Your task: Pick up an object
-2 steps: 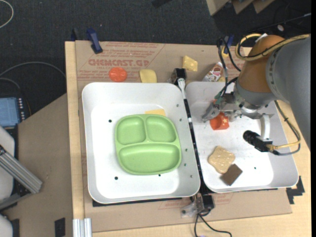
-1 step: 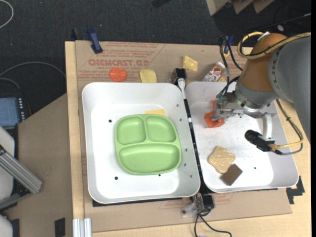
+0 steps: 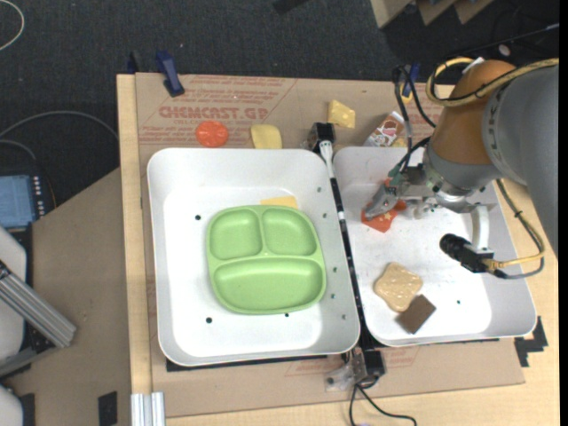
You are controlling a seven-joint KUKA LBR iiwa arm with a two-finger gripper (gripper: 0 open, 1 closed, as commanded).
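You see two bins side by side on the table [image 3: 142, 327]: the left bin [image 3: 177, 318] holds a tray [image 3: 264, 260], and the right bin [image 3: 510, 309] holds a cracker [image 3: 397, 286] touching a block [image 3: 417, 313], with the gripper [image 3: 383, 208] farther back.

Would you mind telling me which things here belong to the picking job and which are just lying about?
Job:
gripper
red piece beneath it
tan cracker
brown block
right bin

Lying about:
green divided plate
left bin
orange item
yellow pieces
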